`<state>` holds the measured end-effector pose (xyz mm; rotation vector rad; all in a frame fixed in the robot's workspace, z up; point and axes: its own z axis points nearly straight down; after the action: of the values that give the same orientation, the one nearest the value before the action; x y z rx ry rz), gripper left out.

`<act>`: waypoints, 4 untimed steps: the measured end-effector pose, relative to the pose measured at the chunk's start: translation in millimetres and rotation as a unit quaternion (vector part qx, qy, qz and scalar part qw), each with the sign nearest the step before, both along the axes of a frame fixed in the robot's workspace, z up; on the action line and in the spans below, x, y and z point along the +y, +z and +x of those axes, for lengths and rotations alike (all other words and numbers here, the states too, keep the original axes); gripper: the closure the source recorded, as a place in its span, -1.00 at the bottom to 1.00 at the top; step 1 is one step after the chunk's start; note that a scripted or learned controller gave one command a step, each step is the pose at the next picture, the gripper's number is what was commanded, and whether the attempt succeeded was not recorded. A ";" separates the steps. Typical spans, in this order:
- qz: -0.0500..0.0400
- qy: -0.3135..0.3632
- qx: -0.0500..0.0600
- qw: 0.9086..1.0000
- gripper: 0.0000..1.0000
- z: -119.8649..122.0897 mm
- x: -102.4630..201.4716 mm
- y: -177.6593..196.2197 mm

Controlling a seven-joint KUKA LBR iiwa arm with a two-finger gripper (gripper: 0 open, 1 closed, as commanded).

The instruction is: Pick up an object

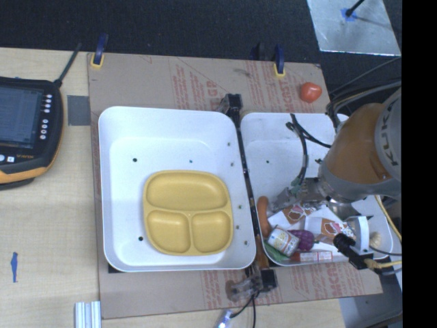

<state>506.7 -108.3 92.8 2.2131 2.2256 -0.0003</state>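
Even, fairly bright light falls from above me. The left white bin [123, 183] glares, nearly washed out, with a soft shadow under its far wall. The yellow divided tray [188, 210] shows mild sheen. Everything looks slightly soft and grainy; the dark floor [171, 9] loses detail.

Reached in from the right edge of the view, arm [369, 149] bent steeply downward. Orange band [351, 145] faced the camera, broad and rounded, above the grey wrist [341, 188]. Black cables looped from the wrist up and to the left. Gripper [311, 200] hung low beneath the wrist, pointed down and slightly left, mostly hidden by the wrist housing. A black and white attachment stuck out from the wrist toward the lower right. Finger state not readable from this angle.
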 end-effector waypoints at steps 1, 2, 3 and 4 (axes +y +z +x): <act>-0.001 0.002 0.000 1.000 1.00 0.7 -1.0 10.4; -0.001 0.004 0.001 1.000 1.00 1.0 -1.8 20.5; -0.002 0.006 0.001 1.000 1.00 1.4 -2.4 30.6; -0.003 0.008 0.001 1.000 1.00 1.7 -3.2 40.6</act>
<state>508.4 -111.5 133.4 2.1936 2.2405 -0.0084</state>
